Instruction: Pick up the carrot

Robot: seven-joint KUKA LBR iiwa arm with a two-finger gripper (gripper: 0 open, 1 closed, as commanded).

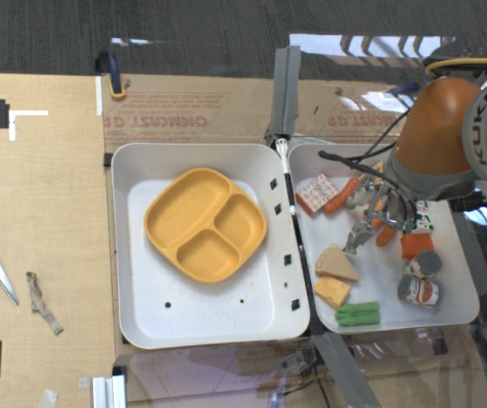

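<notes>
The carrot [342, 196] is a slim orange stick lying at a slant in the right bin [459, 306], just right of a small red and white box [315, 192]. My gripper [367, 226] hangs low over the bin's middle, a little to the right of and below the carrot's upper end. Nothing can be seen held in it. The arm's orange band [437, 126] and grey wrist cover the bin's far right part.
Two yellow cheese wedges [336, 264] and a green piece [358, 314] lie near the bin's front. A red-orange item [416, 245] and a small can [418, 291] sit to the right. The left bin [133, 253] holds a yellow divided plate [206, 224].
</notes>
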